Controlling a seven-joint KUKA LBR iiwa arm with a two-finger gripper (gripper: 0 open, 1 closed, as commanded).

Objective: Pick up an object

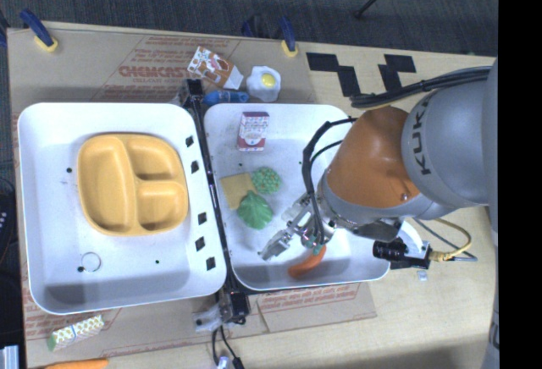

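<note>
the gripper (284, 242) is hanging low over the right bin (222, 190), toward that bin's 6 o'clock edge, with the grey arm (440, 147) and its orange band (373, 160) crowding in from 3 o'clock. its metal fingers are pointing toward 8 o'clock and are looking slightly spread, with nothing showing between them. a carrot (306, 262) is lying just at the gripper's 4 o'clock side, right against the bin's near wall, its long axis running from 8 o'clock to 2 o'clock and its upper end tucked under the wrist; which end is the tip is hard to tell. room there is tight, with the wall on one side and the tool on the other. at the gripper's 11 o'clock a leafy green piece (254, 211) is sitting near, touching a yellow slab (236, 187), with a round green ball (267, 180) just beyond. a small red and white carton (253, 129) is standing apart at the bin's 12 o'clock end, with open floor around it. the left bin (51, 215) is bearing a yellow divided tray (131, 181).
</note>
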